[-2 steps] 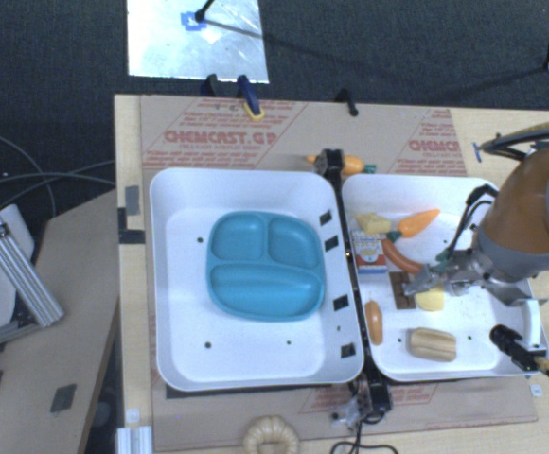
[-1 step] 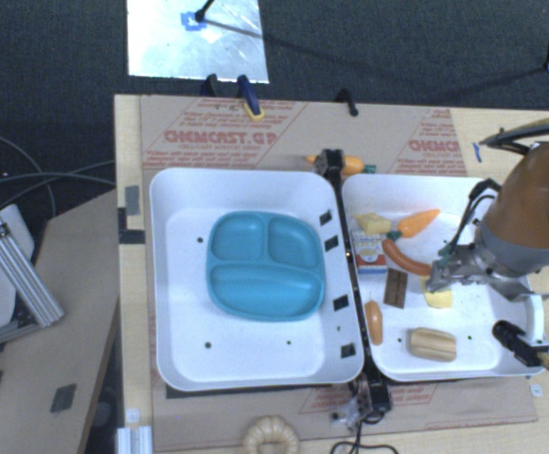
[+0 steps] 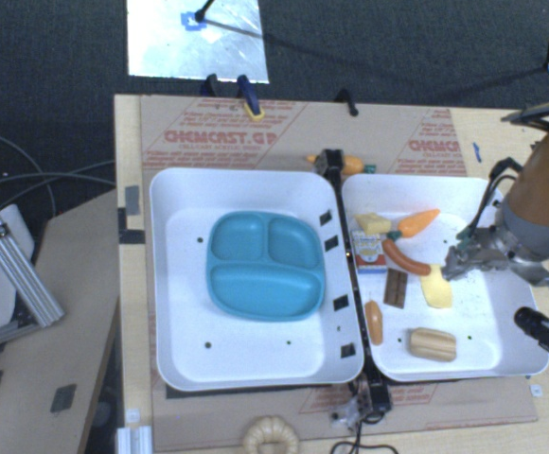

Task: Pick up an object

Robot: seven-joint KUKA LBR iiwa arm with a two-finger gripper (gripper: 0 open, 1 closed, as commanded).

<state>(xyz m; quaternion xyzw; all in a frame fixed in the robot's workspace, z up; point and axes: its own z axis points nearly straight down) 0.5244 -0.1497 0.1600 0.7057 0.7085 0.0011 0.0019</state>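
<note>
Jaws' state couldn't be told; gripper [image 3: 451, 261] hovered just above the yellow wedge [image 3: 435, 291], apparently lining up 1 grasp.

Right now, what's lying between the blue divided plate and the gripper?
In the camera view, between the blue divided plate and the gripper lie the bins' black-clipped adjoining walls, then a small printed packet, a red sausage and a dark brown bar.

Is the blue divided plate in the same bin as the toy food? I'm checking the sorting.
No, the blue divided plate lies alone in the left bin, while the toy food, such as the carrot, lies in the right bin.
</note>
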